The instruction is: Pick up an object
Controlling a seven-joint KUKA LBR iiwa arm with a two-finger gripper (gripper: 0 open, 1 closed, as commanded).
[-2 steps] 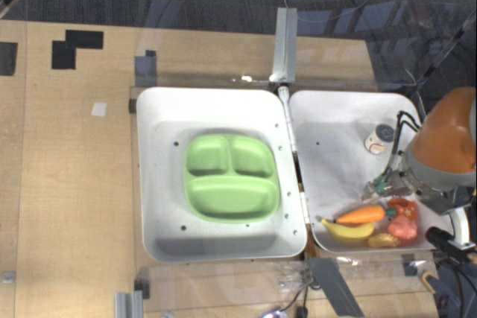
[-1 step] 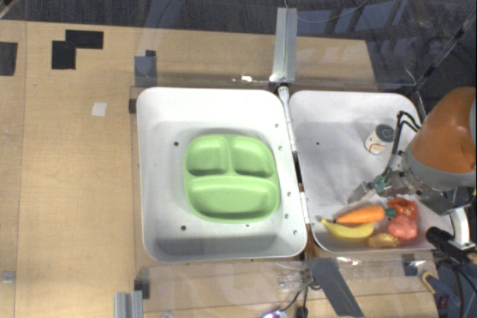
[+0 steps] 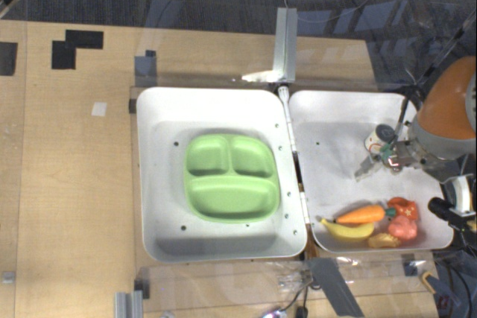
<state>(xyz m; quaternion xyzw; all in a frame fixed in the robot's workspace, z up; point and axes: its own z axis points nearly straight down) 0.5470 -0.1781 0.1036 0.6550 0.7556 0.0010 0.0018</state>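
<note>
While the gripper [image 3: 370,166] hangs part-open and unladen over the right bin [image 3: 328,123], it should centre above the carrot [image 3: 361,215] before descending squarely.

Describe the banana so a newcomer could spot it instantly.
Look in the right white bin, at the toy food heaped along its near edge. The banana lies leftmost there, under the orange carrot; it is the pile's curved yellow piece.
</note>
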